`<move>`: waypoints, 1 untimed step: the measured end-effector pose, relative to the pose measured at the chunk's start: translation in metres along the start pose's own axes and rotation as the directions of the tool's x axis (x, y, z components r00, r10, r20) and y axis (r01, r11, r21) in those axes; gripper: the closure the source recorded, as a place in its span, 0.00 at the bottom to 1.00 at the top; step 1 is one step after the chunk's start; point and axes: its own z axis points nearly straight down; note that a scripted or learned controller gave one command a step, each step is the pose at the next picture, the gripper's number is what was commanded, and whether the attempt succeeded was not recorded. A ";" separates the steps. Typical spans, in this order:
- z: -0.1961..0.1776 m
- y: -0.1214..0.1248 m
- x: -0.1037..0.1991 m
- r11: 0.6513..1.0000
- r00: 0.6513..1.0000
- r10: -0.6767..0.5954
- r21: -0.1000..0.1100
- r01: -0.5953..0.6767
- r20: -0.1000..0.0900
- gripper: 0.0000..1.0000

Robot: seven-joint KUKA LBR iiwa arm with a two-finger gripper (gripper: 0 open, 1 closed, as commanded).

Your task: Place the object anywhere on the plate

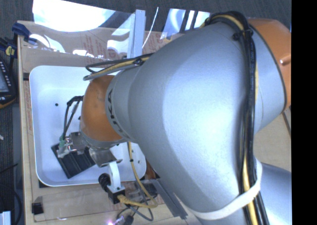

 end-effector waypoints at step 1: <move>-0.098 0.009 -0.058 0.938 0.938 0.345 0.005 -0.345 0.002 1.00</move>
